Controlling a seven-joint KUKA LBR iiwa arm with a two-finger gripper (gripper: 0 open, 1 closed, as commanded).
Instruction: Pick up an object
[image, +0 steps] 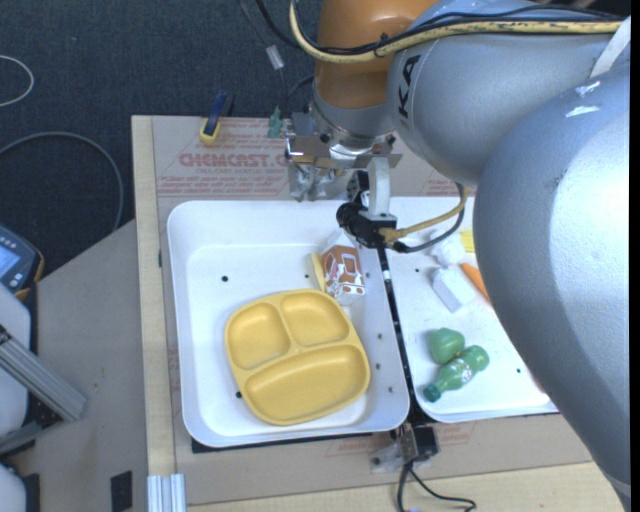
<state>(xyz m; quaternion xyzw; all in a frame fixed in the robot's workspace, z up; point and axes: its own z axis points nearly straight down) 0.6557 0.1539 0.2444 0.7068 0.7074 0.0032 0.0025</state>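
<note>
My gripper (340, 190) hangs over the far rim of the left bin (186, 300), its fingers apart with nothing between them. Just below it an orange-and-white packet (342, 272) lies in the left bin beside the divider. A yellow divided plate (296, 356) takes up the near half of that bin. In the right bin (500, 402) lie a green bottle (457, 375), a green lump (445, 343), a white block (452, 290) and an orange piece (474, 279), partly hidden by the arm.
The grey arm (540, 200) covers most of the right bin and the right side of the view. A blue and yellow clamp (212, 118) sits on the cardboard behind the bins. A cable plug (410, 445) lies at the front edge.
</note>
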